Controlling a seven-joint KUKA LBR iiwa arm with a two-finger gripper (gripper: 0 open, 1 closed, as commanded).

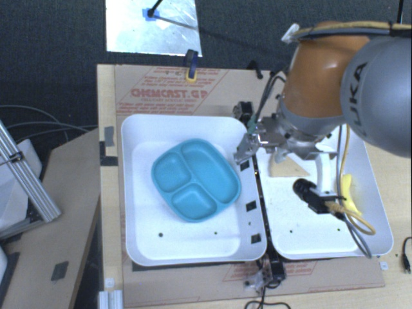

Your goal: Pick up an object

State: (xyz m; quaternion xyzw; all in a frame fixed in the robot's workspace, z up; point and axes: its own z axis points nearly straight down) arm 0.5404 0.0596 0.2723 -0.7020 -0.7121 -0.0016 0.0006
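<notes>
At the seam between the two bins, toward its far end, the gripper (253, 143) hangs under the grey-and-orange arm (322, 76); spread or pressed together, cannot tell from this angle. At 4 o'clock from it, just beside, a tan flat piece (290, 168) lies in the right bin (370, 234), partly under the wrist. At 8 o'clock, near, a blue divided plate (193, 179) lies flat mid left bin (145, 237).
</notes>
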